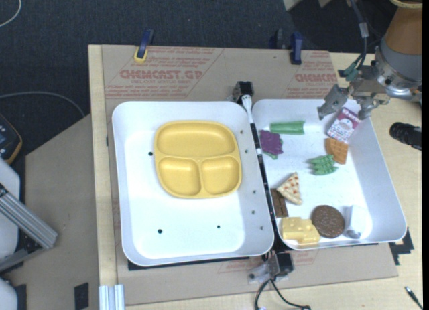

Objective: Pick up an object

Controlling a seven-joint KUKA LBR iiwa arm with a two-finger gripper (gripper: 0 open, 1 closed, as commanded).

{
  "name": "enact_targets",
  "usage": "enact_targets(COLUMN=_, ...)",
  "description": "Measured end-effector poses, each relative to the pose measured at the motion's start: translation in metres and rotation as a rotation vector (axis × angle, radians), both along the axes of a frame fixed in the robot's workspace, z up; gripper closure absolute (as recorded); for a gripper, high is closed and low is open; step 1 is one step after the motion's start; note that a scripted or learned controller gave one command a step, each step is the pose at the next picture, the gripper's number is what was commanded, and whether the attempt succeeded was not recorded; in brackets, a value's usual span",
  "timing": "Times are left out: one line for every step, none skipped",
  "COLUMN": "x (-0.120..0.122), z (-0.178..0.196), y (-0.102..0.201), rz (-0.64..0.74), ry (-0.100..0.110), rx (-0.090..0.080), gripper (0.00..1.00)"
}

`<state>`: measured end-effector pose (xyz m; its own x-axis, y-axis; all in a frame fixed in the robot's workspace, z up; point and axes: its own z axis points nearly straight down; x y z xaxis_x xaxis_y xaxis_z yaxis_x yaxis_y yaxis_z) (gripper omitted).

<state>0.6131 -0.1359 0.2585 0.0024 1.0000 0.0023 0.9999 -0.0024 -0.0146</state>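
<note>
1. White right bin point(392, 198) holds the toy food; the left bin point(134, 188) holds a yellow tray point(198, 158).
2. End effector point(353, 109) hovers spread above a pink carton point(342, 128), gripping nothing.
3. Risk: the carton may slip, since it leans on the waffle point(337, 150).
4. Green bean point(287, 127) and grapes point(271, 142) lie clear.

Grey arm reaching in from right, claw point(351, 104) spread open, pointing down

The arm point(403, 47) shows a broad orange band above a silver-grey ringed wrist, ending in a grey metal gripper point(350, 103) with angular fingers, a dark cable trailing alongside.
</note>
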Motion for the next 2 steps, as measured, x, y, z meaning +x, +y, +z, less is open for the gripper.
enact_targets(x=0.002, z=0.008, y=0.0, rz=0.003, ry=-0.014, rx=-0.002, gripper=0.0)
enact_targets(x=-0.001, z=-0.037, y=-0.005, rz=0.002, ry=-0.009, rx=-0.001, gripper=0.0)
